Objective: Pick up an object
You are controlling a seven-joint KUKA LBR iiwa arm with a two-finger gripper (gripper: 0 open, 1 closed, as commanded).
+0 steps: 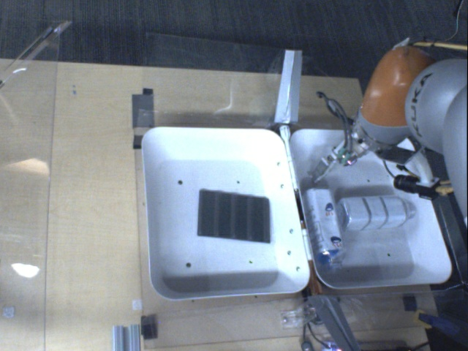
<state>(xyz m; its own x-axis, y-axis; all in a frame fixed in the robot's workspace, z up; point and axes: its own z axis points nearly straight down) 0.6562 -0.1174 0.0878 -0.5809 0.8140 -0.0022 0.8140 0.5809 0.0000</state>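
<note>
A dark ribbed rectangular pad lies flat in the middle of the left bin. In the right bin, a clear plastic bottle with a blue cap end lies along the left wall. Beside it, to the right, rests a pale grey segmented block. My gripper hangs over the far left part of the right bin, under the grey arm with its orange band. It is above and behind the bottle and the block, and I see nothing in it.
A grey upright post stands behind the gap between the bins. Cables trail from the wrist over the right bin's far side. A clear panel covers the wooden bench at left.
</note>
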